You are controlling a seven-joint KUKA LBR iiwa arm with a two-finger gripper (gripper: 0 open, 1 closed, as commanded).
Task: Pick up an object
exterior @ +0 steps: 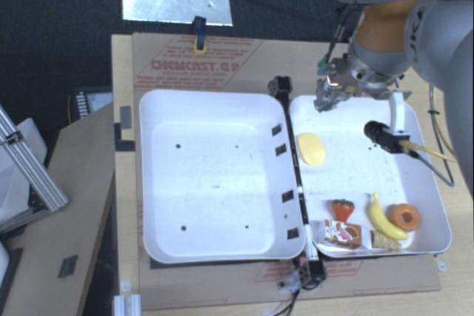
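Approach step by the look of it, nothing gripped yet. One bench, bearing two white bins: left bin bare-floored, right bin holding every candidate. One arm hanging over the right bin's far rim, one hand just above that edge; spread or pressed together, impossible to tell. Next move probably calls for a descent toward the nearest piece. Counted: one pale yellow lump mid-bin, one banana, one orange ring, one small packet, one strawberry.
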